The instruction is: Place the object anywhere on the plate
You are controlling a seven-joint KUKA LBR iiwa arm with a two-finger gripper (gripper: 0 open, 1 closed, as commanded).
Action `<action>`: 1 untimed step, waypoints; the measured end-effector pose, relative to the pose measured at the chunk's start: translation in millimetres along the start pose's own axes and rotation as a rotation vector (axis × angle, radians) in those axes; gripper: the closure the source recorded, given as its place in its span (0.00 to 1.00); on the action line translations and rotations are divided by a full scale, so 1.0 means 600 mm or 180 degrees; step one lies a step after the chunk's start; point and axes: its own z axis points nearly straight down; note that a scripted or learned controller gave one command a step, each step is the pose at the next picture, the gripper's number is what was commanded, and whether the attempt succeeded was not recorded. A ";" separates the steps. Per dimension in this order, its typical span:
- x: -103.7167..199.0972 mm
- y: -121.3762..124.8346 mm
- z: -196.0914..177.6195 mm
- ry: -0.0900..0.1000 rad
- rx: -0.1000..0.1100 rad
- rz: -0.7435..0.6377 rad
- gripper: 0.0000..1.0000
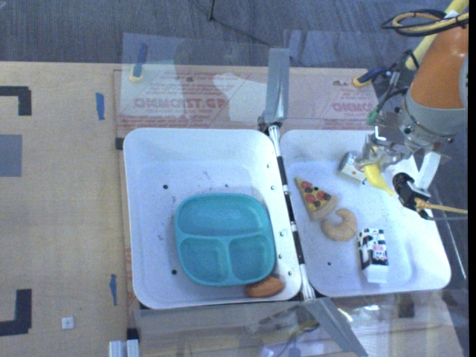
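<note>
left bin (145,199): white, shallow, way off to the claw's left, sitting edge to edge with the other bin
plate (222,238): teal, three compartments, lying flat in the left bin, well left of the claw and lower in the frame. nothing on it
orange-brown piece (265,287): little sausage-looking thing, far down-left of the claw, tucked against the plate's bottom right edge on the bin floor, not on the plate
pizza slice (316,198): toy one with red toppings, near the claw, down and to its left, close to the divider between the bins
croissant (341,224): tan curved thing, below the claw and a bit left, just beside the pizza slice
claw (366,166): hanging over the upper part of the right bin. honestly can't make out if it's apart or together, too much metal clutter from this angle
yellow piece (379,178): right at the claw, poking out from under it toward the lower right. it's in the right bin, well apart from the plate. can't tell if the claw actually has it or it's just lying there
milk carton (373,253): black and white cow print, lying on its side well below the claw
right bin (420,262): white, the one the claw is over
arm (439,73): grey with the orange band, comes in up and to the right of the claw
</note>
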 end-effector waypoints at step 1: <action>0.106 -0.062 0.043 0.0005 0.0009 0.0255 1.00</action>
